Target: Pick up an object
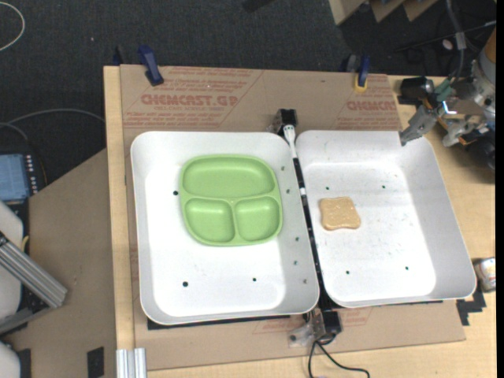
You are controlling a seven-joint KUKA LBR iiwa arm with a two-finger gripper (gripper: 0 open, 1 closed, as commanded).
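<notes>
A toast slice (pixel 339 214) lies in the right bin (pixel 409 172), near its left wall. The pincer (pixel 413 129) hovers at that bin's upper right corner, blurred. I cannot tell its state.

Single fixed camera, mounted above the bench (pixel 236 93) and looking down at a slant. The far edge of the bench sits toward the top of the frame, the near edge toward the bottom, so the board narrows slightly upward. Framing is moderately wide: both white bins, the left bin (pixel 157 235) and the right bin (pixel 409 235), fit whole and side by side near frame centre, with dark floor (pixel 197 14) showing beyond the far edge and to the left. The tool (pixel 413 128) enters at the upper right margin, over the far right corner of the right bin.
</notes>
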